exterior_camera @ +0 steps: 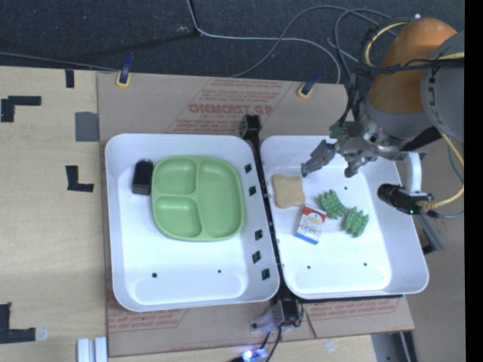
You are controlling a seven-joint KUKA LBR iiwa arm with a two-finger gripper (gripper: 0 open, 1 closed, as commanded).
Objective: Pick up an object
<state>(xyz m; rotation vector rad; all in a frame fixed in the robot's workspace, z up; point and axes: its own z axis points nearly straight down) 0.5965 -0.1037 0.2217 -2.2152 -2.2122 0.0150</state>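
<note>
In the right bin (400,277) lie a tan slice of bread (287,190), a small red and white carton (310,224) and a green knobbly toy (343,212). My gripper (333,162) hangs over the bin's far part, above and to the right of the bread. Its two dark fingers (315,160) are spread apart with nothing between them. The grey arm with its orange band (411,59) comes in from the upper right.
The left bin (124,270) holds a green divided plate (198,197) and a small black block (142,177) at the plate's left. Black clips run along the seam between the bins. Cables loop above the bench at the back.
</note>
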